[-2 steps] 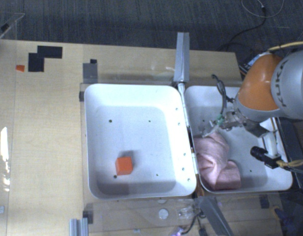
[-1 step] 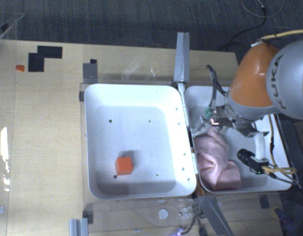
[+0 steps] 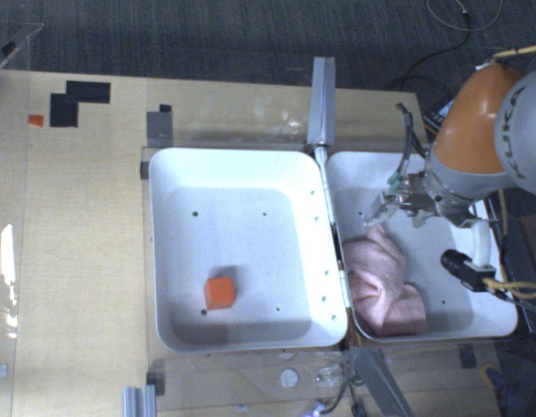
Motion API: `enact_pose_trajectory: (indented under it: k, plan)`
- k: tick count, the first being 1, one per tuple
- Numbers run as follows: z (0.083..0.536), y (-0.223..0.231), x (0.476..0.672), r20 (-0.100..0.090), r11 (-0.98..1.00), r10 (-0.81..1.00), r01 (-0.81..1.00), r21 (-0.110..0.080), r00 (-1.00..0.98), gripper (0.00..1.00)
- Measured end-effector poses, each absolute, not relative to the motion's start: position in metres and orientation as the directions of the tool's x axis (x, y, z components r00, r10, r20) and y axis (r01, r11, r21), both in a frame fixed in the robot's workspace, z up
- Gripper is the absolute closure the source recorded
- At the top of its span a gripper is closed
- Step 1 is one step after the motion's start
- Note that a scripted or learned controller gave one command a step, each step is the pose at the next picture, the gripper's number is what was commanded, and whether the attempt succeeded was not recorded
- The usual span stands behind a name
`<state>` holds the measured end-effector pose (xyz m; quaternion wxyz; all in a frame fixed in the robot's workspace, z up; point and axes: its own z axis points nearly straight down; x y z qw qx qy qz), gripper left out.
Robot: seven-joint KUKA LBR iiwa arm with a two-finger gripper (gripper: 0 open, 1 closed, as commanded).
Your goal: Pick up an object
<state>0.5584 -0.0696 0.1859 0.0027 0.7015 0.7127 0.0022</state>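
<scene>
A crumpled pink cloth lies in the right bin, against its left wall and front. A small orange block rests in the left bin, near its front left. My gripper hangs over the right bin, just above the cloth's upper edge, under the grey wrist and orange band. Its metal fingers point down and left toward the cloth and look spread. Nothing shows between them.
A metal divider post stands at the back between the two bins. Black cables and a black connector trail over the right bin's right side. Black and orange markers lie on the bench at the far left.
</scene>
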Motion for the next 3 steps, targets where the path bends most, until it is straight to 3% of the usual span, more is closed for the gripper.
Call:
enact_pose_trajectory:
  k: [1, 2, 3]
  plan:
    - [0.096, -0.098, 0.566, -0.001, 0.115, 0.993, 0.993, 0.008, -0.115, 0.0]
    - [0.088, -0.117, 0.629, -0.003, 0.15, 0.989, 0.989, 0.01, -0.15, 0.0]
    - [0.09, -0.093, 0.582, -0.003, 0.135, 0.991, 0.991, 0.013, -0.135, 0.0]
